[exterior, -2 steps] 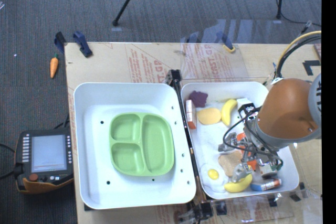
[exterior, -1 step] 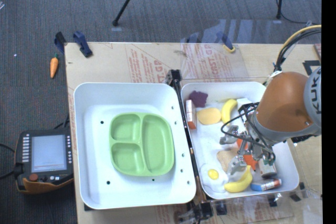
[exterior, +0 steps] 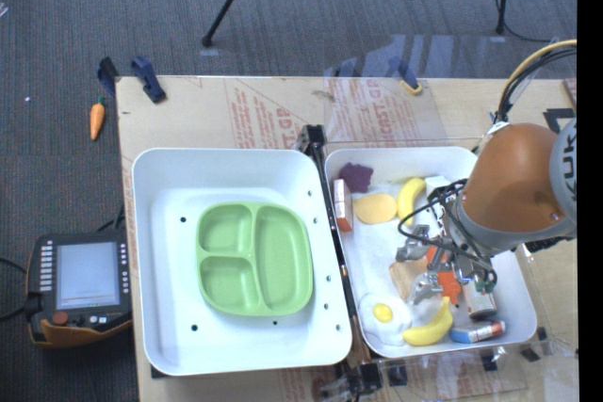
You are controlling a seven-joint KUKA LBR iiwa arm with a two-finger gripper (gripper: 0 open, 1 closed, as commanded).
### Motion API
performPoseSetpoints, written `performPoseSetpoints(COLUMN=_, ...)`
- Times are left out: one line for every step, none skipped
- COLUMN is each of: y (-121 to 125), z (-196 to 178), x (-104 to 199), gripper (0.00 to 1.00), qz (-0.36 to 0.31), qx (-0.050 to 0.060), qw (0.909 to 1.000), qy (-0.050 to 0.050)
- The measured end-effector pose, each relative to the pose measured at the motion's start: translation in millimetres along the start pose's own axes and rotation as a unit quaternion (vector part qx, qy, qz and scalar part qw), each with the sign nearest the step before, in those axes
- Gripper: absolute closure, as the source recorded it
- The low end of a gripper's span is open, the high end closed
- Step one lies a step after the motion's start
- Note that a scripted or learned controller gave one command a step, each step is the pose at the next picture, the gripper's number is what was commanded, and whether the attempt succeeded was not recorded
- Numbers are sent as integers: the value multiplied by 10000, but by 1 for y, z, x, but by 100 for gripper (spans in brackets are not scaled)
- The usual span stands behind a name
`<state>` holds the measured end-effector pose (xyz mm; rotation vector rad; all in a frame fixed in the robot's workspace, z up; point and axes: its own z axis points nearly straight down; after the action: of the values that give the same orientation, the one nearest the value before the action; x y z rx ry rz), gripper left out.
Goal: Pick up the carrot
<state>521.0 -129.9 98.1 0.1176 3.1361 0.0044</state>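
Note:
In the right bin [exterior: 369,159], an orange carrot [exterior: 454,285] lies partly hidden under my gripper [exterior: 433,276], which is low over the bin's middle, right on top of it. Only slivers of orange show beside the metal gripper parts. The arm's orange band [exterior: 513,188] hangs above and covers the bin's right side. A second small carrot [exterior: 96,120] lies on the dark floor, left of the bench.
Around the gripper lie two bananas [exterior: 410,196] [exterior: 429,329], a fried egg [exterior: 384,313], a bread slice [exterior: 405,278], a yellow oval [exterior: 375,208], a purple piece [exterior: 355,175] and a tube [exterior: 476,331]. The left bin [exterior: 151,202] holds a green divided plate [exterior: 254,259].

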Motion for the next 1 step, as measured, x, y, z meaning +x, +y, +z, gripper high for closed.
performPoseSetpoints(y=53, z=-13, x=-47, gripper=100, qz=468, qx=-1, qw=9989, qy=3)
